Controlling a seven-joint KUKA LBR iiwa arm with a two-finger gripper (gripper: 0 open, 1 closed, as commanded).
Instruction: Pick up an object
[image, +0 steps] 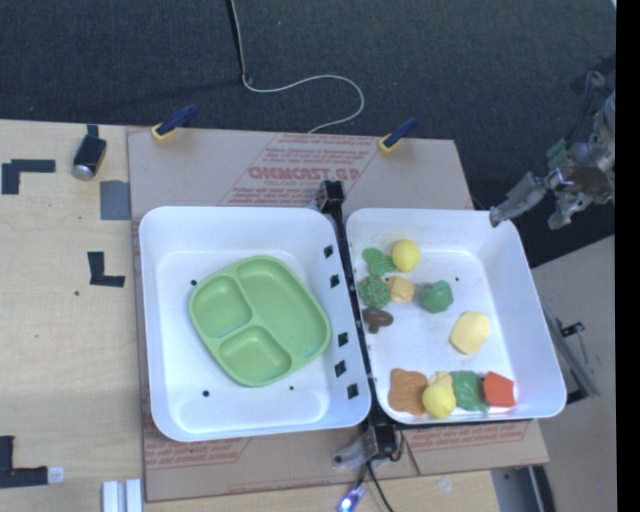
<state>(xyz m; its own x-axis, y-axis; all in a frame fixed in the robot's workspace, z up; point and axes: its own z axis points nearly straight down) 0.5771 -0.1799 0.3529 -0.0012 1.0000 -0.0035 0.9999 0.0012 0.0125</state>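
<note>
Gripper (572, 190) hangs off the right bin's (527, 290) far corner, its grip impossible to judge; toys cluster inside, green tray (260, 320) fills the left bin (165, 300).

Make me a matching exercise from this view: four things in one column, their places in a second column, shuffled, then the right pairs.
Things:
1. green tray
2. red block
3. yellow ball
4. gripper

Places:
A. near corner of the right bin
B. past the right bin's far right corner
C. left bin
D. far part of the right bin, by the divider

Pairs: 1-C, 2-A, 3-D, 4-B
</note>
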